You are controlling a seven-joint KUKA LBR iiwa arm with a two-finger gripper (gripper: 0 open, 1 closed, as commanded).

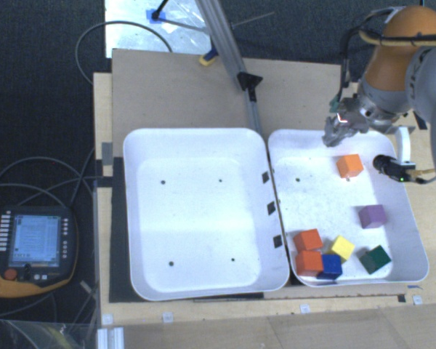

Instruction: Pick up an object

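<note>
My gripper point(336, 135) hangs over the far edge of the right bin point(400, 202), just up and left of an orange cube point(349, 166). Nothing shows between its fingers. Further down the same bin lie a purple cube point(372, 215), a green cube point(376, 259), a yellow cube point(342, 248) and a blue cube point(331, 265). Two orange blocks point(309, 250) sit stacked close together at the bin's near left corner.
The left bin point(142, 195) stands beside the right one, joined by black clips. A grey pole point(225, 38) slants down to the bench behind the bins. A teach pendant point(30, 251) lies on the floor at left.
</note>
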